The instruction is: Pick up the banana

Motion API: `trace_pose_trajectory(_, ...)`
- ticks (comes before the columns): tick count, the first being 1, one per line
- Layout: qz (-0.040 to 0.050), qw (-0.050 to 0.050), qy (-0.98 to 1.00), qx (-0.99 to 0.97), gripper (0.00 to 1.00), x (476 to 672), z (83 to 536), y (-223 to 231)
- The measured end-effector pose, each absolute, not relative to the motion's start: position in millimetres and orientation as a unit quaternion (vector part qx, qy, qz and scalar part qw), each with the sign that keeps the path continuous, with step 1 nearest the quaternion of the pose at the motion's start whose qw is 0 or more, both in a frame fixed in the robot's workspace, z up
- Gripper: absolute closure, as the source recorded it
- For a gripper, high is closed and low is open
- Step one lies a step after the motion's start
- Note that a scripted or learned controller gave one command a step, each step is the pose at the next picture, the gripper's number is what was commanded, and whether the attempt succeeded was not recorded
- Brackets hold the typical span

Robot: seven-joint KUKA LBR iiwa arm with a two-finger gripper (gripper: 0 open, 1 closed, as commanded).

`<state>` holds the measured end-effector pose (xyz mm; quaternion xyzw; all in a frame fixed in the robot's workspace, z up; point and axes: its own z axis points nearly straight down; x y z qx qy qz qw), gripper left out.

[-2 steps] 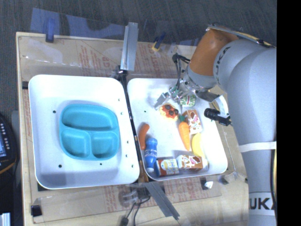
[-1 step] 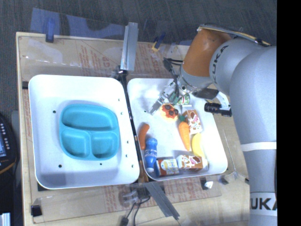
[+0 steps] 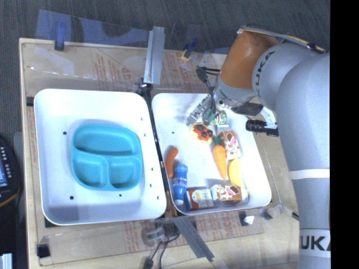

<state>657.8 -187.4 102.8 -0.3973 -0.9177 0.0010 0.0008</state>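
Note:
The banana [image 3: 236, 173] is yellow and lies in the right bin [image 3: 162, 108] near its right wall, beside the orange carrot [image 3: 220, 158]. My gripper [image 3: 203, 113] hangs low over the far end of the same bin, well above and to the left of the banana in the view. It sits just over a small orange and black toy [image 3: 201, 131] and next to a green and white item [image 3: 217, 117]. Nothing of the banana is near the gripper.
The right bin also holds a blue bottle [image 3: 179, 182], a red sausage [image 3: 170, 159], a small carton [image 3: 230, 143] and a carton lying flat [image 3: 216, 195] along the near wall. The left bin [image 3: 50, 108] holds a blue divided tray [image 3: 106, 157]. A metal bar [image 3: 153, 55] stands behind the bins.

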Motion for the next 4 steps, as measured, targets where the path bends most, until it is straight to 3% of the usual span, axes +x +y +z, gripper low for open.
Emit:
trace_pose_trajectory(1, 0.0010, 0.001, -0.918, -0.397, 0.00, 657.8, 103, -187)
trace_pose_trajectory(2, 0.0015, -0.001, -0.919, -0.395, 1.00, 658.9, 114, -187)
trace_pose_trajectory(3, 0.0015, -0.001, -0.919, -0.395, 0.00, 659.0, 114, -187)
trace_pose_trajectory(4, 0.0017, -0.004, -0.920, -0.393, 1.00, 660.3, 124, -187)
